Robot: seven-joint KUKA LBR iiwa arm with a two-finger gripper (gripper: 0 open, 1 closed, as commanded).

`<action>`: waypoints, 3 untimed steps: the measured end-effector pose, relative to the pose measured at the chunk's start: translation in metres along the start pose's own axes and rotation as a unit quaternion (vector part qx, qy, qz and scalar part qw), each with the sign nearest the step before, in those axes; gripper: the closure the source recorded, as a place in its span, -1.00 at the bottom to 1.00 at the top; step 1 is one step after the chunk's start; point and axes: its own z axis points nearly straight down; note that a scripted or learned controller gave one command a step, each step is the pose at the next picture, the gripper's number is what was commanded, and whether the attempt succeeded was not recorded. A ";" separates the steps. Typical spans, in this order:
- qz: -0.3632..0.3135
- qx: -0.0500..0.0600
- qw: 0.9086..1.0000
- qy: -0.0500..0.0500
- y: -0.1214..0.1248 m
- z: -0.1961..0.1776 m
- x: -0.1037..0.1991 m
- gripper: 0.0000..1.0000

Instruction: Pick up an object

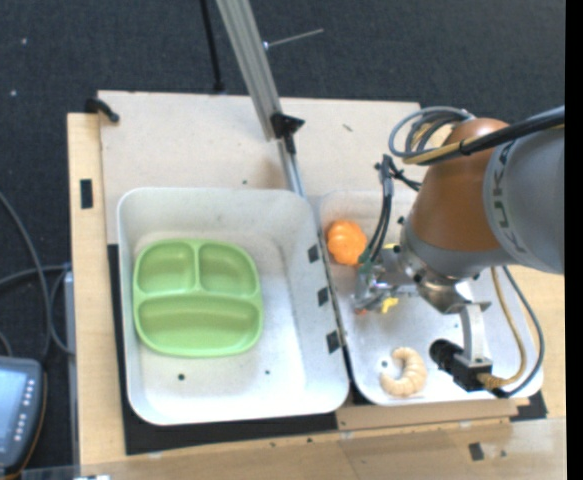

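Note:
My gripper point(373, 293) hangs low over the left part of the right bin point(363, 373). An orange ball point(346, 241) lies just above it in the view, near the bin's far left corner. A pale, curled, croissant-shaped piece point(404, 371) rests near the bin's front edge, below and right of the gripper. A small yellow and red bit point(386, 306) shows right at the gripper's tip; what it is stays unclear. The arm's grey and orange body point(471, 208) hides much of the right bin.
The left bin point(291, 368) holds a green divided plate point(198, 297) with three compartments. A slanted metal rail point(256, 63) rises behind the bins. The wall between the two bins point(329, 308) runs just left of the gripper.

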 end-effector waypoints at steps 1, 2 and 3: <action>0.003 0.002 1.000 -0.001 0.000 0.003 -0.004 -1.00; 0.006 -0.003 1.000 -0.004 0.040 -0.061 -0.069 -1.00; 0.005 0.002 1.000 -0.002 0.032 -0.044 -0.062 -1.00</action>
